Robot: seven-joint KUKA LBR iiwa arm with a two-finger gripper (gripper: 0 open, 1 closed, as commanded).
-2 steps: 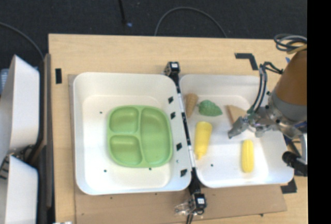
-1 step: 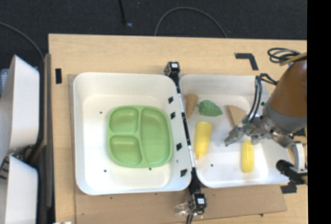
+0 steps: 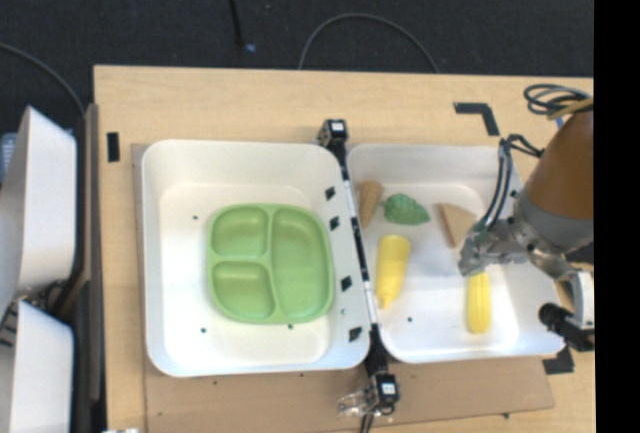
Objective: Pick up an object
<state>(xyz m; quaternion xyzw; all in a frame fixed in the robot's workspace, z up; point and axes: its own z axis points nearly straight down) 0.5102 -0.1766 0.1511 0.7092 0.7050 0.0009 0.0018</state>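
Note:
The right bin (image 3: 430, 346) holds several toy foods. A yellow corn cob (image 3: 479, 303) lies near its right side, and a larger yellow piece (image 3: 392, 267) lies left of centre. A green leafy piece (image 3: 405, 209) sits at the back between a tan cone (image 3: 370, 202) and a tan wedge (image 3: 456, 222). My gripper (image 3: 482, 256) hangs low in the right bin, just above the upper end of the corn cob and right next to the tan wedge. The arm's orange band (image 3: 565, 171) rises behind it.
The left bin (image 3: 170, 341) holds a green divided plate (image 3: 270, 263). A black-clipped divider (image 3: 350, 251) separates the bins. Cables (image 3: 555, 101) lie at the bench's back right, and white boxes (image 3: 40, 211) stand off the bench to the left.

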